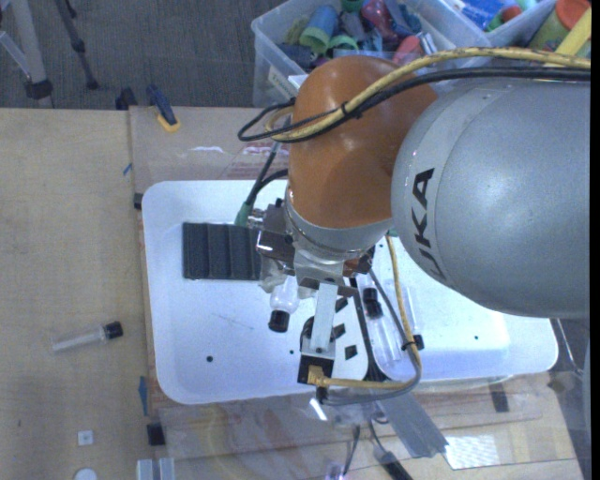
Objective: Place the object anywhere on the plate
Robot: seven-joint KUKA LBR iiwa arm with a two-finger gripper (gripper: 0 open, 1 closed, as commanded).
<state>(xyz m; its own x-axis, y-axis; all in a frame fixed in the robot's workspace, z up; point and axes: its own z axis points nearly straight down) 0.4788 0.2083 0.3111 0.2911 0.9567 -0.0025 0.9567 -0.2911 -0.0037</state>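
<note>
A flat black ribbed rectangle (217,251) lies in the upper left part of the white bin (187,375). My gripper (281,302) hangs under the orange wrist band, low over the bin's middle and just right of the rectangle's right edge. A small black round piece (278,322) shows directly below the gripper; I cannot tell whether it is part of the gripper or a loose thing. The large grey arm covers the bin's right half and whatever lies under it.
A tiny black speck (209,357) sits on the bin floor at lower left. On the wooden bench to the left lies a pale tube with a black cap (86,336). A clear tub of colourful toys (375,23) stands behind the bin.
</note>
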